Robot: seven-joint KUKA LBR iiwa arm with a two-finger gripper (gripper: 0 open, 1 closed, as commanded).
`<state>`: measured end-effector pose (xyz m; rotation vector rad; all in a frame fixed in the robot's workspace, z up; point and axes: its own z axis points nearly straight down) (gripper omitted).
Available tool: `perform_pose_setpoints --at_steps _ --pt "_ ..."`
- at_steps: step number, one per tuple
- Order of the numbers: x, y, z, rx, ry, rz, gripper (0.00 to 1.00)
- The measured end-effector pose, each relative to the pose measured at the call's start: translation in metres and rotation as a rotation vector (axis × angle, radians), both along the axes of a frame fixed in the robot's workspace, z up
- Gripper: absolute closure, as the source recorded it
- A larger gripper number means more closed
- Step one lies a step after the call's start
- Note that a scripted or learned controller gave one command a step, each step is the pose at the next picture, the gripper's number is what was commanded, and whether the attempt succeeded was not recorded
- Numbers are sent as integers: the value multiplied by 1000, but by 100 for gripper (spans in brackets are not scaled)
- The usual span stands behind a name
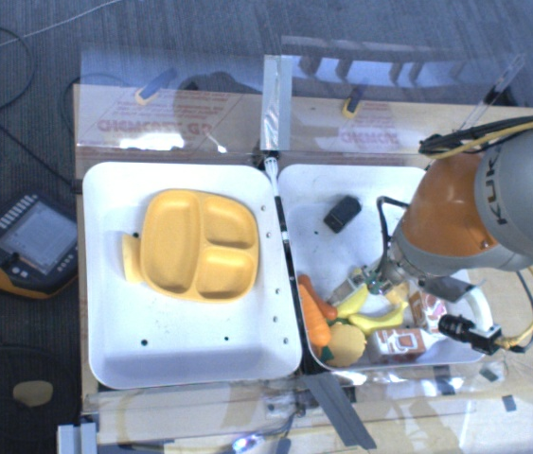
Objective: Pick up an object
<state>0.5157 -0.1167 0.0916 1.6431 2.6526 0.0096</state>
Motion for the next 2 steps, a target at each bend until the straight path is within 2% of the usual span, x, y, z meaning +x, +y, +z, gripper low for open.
perform_pose_setpoints --at_steps 1,2 --pt "2 2 12 5 -2 0 100" --pt "53 45 92 7 21 -156 100"
